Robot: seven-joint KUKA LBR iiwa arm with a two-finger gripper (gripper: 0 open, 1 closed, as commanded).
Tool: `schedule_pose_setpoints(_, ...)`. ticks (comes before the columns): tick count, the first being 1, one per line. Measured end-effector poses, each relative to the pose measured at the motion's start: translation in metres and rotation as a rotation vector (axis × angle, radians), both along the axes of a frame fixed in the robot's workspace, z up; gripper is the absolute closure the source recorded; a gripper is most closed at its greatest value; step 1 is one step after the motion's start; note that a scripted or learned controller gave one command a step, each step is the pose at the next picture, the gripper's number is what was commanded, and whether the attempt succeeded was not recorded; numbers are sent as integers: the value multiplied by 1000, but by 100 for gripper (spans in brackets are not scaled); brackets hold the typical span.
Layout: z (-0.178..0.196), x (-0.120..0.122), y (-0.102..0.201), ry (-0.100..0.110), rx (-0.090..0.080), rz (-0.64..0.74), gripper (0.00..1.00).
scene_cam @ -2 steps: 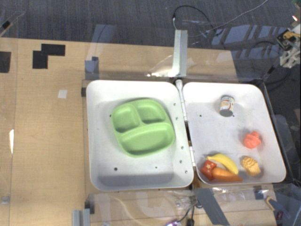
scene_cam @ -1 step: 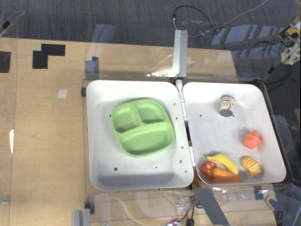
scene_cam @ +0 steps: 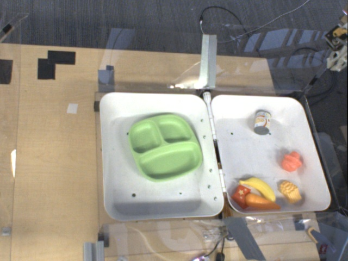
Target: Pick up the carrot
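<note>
The carrot [scene_cam: 261, 202], orange and lying flat, rests at the near edge of the right bin [scene_cam: 239, 118]. It touches a yellow banana [scene_cam: 259, 187] just behind it and a red strawberry-like piece [scene_cam: 240, 193] on its left. Part of the arm's end [scene_cam: 338, 50] shows at the far right edge of the view, well above and away from the carrot.
The left bin [scene_cam: 117, 200] holds a green divided plate [scene_cam: 165, 146]. The right bin also holds a small can [scene_cam: 262, 122] at the back, a pinkish-red fruit [scene_cam: 292, 161] on the right and a yellow-brown pastry-like piece [scene_cam: 290, 191] near the front right.
</note>
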State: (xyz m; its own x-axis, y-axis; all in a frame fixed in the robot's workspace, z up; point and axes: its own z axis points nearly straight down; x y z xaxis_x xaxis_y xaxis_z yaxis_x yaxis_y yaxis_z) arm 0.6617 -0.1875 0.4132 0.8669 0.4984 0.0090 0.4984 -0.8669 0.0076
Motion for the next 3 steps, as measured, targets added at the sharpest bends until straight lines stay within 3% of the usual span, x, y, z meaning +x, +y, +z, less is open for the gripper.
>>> schedule_pose_setpoints(2,24,2,4,-7,-2,17,100)
schedule_pose_setpoints(3,-111,-55,-17,10,6,-315,100)
